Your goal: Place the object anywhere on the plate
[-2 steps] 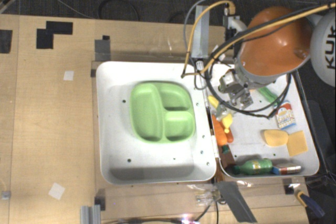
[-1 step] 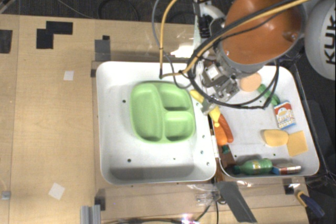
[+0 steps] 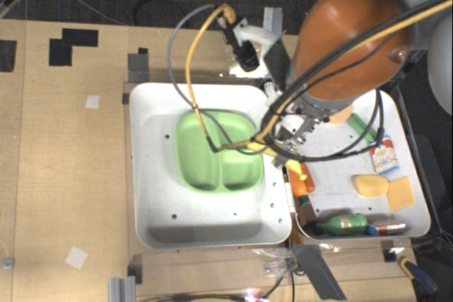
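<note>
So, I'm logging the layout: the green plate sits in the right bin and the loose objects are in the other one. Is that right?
Not quite. The camera view shows the green plate in the left bin; the loose objects, such as the green bottle, lie in the right bin.

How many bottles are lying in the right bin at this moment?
1: a green bottle lies along the near wall of the right bin, next to a thin red-and-silver item. The arm covers the bin's upper left part, so more could be hidden there.
</note>
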